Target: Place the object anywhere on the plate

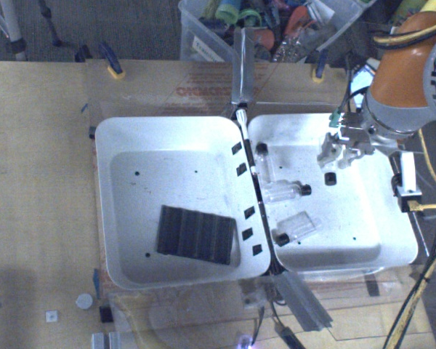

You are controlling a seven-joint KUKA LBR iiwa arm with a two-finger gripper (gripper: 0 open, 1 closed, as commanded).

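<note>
A dark ribbed rectangular plate [196,235] lies flat in the left bin [131,151], towards its front. In the right bin [363,231] lie three clear plastic vials with black caps: one [264,162] near the divider at the back, one [287,190] in the middle, one [296,227] nearer the front. My gripper [336,153] hangs over the back right part of the right bin, to the right of the vials and apart from them. A small black piece [330,179] sits just under it.
A metal divider with black clips [245,187] runs between the two bins. Behind the bench stands a clear tub of mixed coloured objects [276,9]. Blue clamps [113,65] hold the bench's back edge. The grey and orange arm [410,64] fills the upper right.
</note>
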